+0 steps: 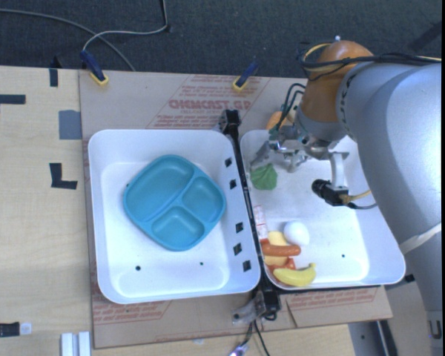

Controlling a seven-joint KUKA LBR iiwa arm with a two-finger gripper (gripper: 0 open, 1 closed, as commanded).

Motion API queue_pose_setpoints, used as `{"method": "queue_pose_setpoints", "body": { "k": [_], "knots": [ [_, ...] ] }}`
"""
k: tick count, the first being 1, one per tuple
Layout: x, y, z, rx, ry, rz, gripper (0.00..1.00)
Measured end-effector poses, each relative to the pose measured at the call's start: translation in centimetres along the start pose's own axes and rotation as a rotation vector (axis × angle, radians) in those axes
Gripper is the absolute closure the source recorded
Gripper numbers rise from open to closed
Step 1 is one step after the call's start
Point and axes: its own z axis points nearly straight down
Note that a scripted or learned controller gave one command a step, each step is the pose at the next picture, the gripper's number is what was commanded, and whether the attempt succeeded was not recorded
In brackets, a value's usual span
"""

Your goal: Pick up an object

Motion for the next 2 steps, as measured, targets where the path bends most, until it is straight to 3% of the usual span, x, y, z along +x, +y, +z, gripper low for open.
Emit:
{"method": "queue_pose_setpoints", "body": {
  "k": [1,2],
  "knots": [
    [0.24,-0.89,-0.01,-0.001,-0.002,0.001,0.00],
    [-0.21,0.01,0.00,0.000,0.001,0.000,0.00]
  ]
}}
